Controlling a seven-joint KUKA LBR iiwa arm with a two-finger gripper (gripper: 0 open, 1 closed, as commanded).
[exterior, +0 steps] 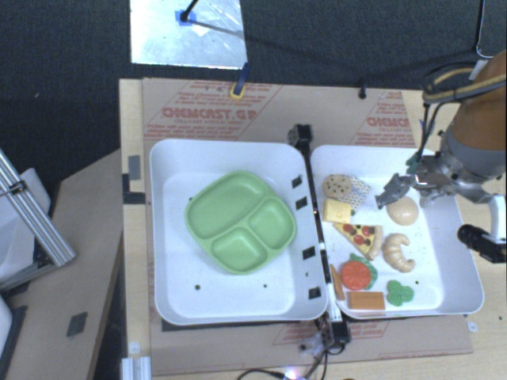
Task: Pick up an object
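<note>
From above, the desk [135, 307] carries two shallow white bins side by side on a sheet of printed cardboard [261, 105]. The left bin [170, 291] has a green divided plate [241, 222] lying in its middle, set at a slant. The right bin [455, 287] is where the toy food sits: a speckled cookie [339, 186] at the top left, a yellow block of cheese [338, 210] just below it, a pizza slice [360, 235] under that, then a red tomato [356, 275], an orange block [365, 299] and a green piece of broccoli [400, 294] along the near edge. A croissant [398, 252] lies to the right of the pizza, and a pale round egg [402, 211] lies just above it. The arm comes in from the right, and its hand [404, 190] hangs low over the egg, right at its top edge; whether the hand is apart or together I cannot tell from here.
</note>
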